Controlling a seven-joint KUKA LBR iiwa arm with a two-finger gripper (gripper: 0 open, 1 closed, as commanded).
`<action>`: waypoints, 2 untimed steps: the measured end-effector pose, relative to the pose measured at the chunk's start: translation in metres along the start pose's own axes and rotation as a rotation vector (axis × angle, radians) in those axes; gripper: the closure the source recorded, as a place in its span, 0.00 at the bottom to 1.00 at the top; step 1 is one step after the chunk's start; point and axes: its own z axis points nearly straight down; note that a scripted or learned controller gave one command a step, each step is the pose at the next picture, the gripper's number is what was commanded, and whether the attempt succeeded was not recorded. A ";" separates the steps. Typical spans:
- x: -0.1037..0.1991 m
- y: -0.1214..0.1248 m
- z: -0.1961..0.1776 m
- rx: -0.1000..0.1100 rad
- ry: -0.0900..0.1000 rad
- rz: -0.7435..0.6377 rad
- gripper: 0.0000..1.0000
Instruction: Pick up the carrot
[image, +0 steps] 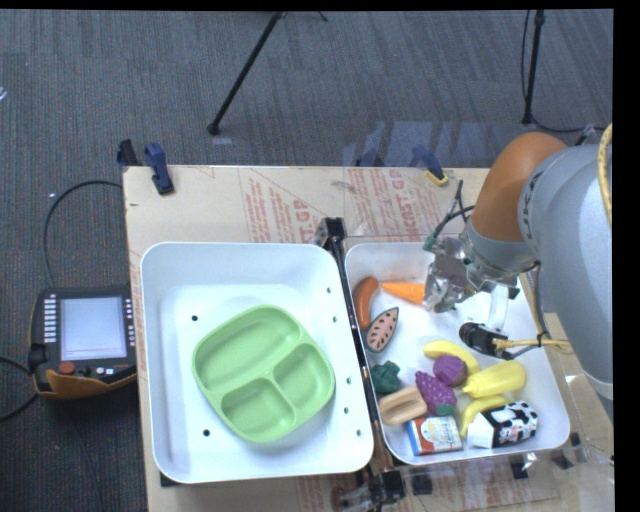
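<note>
On the table, the left bin (165, 300) holds a green divided plate (263, 372), and the right bin (556, 400) carries the toy food: a sausage (364, 297) and a watermelon slice (382, 328) along its left wall, then the carrot (405, 292) lying near the far wall, its tip pointing left. The gripper (441, 290) sits low just beside the carrot's thick right end, and I cannot tell how it is set, nor whether it touches the carrot. This looks like the reach-and-grasp step, and the next move seems to call for settling squarely over the carrot, closing, then lifting clear of the sausage beside it.
</note>
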 end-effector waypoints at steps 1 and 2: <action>0.002 -0.087 0.021 -0.001 0.003 -0.177 1.00; 0.001 -0.086 0.020 -0.003 0.002 -0.173 0.00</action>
